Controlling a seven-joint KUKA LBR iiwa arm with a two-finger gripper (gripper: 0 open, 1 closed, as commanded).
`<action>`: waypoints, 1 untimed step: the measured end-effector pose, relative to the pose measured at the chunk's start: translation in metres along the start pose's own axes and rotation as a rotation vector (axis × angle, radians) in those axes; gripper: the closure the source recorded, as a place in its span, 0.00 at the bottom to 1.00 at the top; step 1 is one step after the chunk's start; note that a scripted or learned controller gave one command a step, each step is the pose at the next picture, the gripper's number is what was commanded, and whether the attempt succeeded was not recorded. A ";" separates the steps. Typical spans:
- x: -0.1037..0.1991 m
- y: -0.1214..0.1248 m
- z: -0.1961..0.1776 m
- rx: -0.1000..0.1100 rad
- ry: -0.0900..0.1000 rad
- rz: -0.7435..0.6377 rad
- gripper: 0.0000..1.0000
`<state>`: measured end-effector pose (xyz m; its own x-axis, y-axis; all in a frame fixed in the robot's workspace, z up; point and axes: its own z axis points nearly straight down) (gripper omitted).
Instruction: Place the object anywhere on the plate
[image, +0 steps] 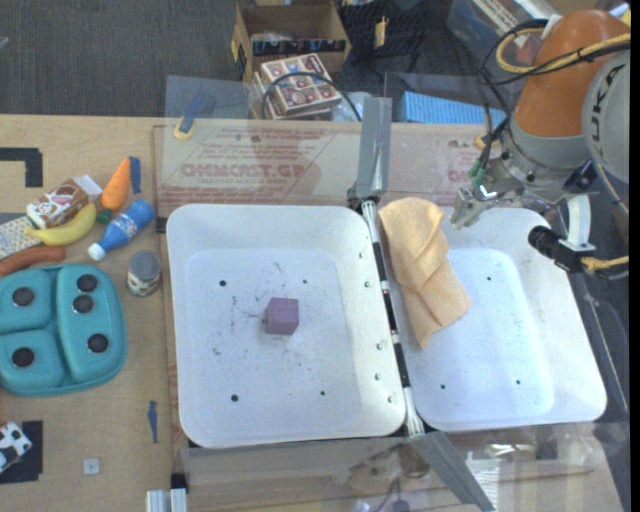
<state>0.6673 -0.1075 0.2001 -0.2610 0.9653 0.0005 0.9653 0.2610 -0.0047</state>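
Observation:
A small purple cube lies near the middle of the left white bin. A yellow cloth is crumpled along the left side of the right bin, draped against the divider. My gripper hangs over the far edge of the right bin, just right of the cloth's top corner and well away from the cube. Nothing can be seen held in it. A teal sectioned plate rests on the bench to the left of both bins.
Toy food is clustered at the far left: a banana, a carrot, a blue bottle and a small can. Cardboard boxes stand behind the bins. The arm's cables hang over the right bin's far right side.

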 end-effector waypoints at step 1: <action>0.000 0.000 0.000 0.000 0.000 0.000 0.00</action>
<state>0.6673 -0.1075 0.2001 -0.2611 0.9653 0.0005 0.9653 0.2611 -0.0046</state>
